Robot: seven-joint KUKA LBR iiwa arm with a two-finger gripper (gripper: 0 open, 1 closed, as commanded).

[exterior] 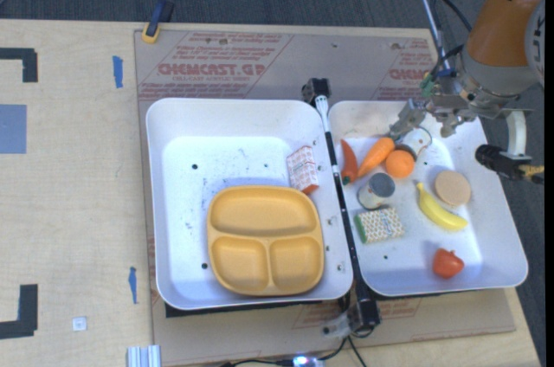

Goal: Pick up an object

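The gripper (421, 121) hangs over the far end of the right bin (502, 257), its two fingers spread apart with nothing between them. Just beside it — toward the near side and a little toward the left bin (173, 131) — lies the orange ball (400, 164), probably the closest pick. The ball is round, so no grasp axis matters, but a carrot (375, 155) touches it on the left-bin side, its long axis slanting toward the gripper.
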